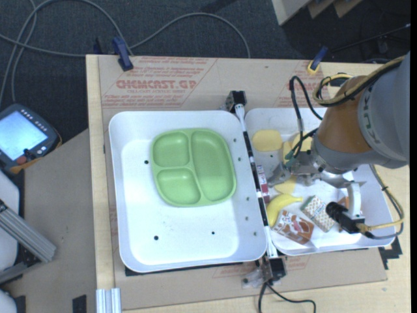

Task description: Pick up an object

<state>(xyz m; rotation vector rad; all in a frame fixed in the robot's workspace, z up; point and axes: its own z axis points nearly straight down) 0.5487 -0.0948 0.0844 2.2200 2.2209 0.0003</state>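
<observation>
In the left bin [130, 227] sits a green divided plate [193, 167], well apart from the arm. Moving right, across the divider, the right bin [273, 117] holds a heap: a round yellow piece [266, 140] near the top, a banana [281, 203] below with its long axis slanting up to the right, and a brown packet [294, 227] lowest. The gripper [291, 169] hangs over this heap, the banana just below it and slightly left. Whether it has hold of anything cannot be told. Judged nearest target: the banana.
</observation>
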